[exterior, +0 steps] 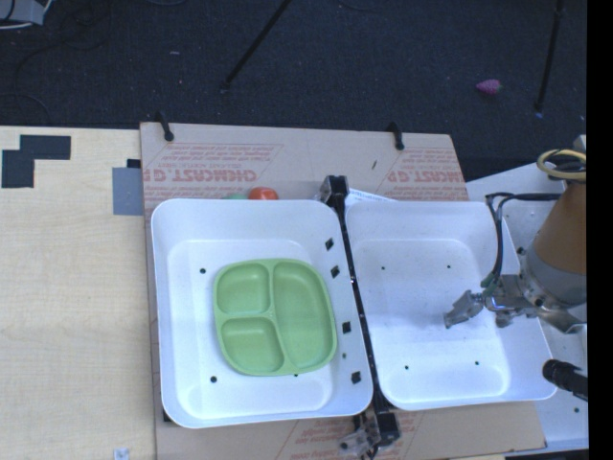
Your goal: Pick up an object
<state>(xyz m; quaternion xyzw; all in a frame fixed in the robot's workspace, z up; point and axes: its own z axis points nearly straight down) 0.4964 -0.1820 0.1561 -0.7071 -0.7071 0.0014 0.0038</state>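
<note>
You see the claw (464, 310) low over the right bin (421, 247). Far off to its left, a green plate (275, 316) lies flat in the left bin (182, 286).

Robotics lab or test cell, not a home or kitchen. Two shallow white bins (182, 257) are set side by side on a cardboard sheet (287, 166) printed with lettering, clamped at the back edge by black clips (165, 128). The sheet is laid on a pale wooden bench (67, 295) marked with black and grey squares (34, 156). Dark carpet (287, 46) is seen behind, crossed by loose cables (29, 3) and thin black stand legs (268, 22). An industrial arm (565, 238) with exposed cabling is mounted at the right edge. A green divided plate (275, 316) is placed as a test item.
</note>
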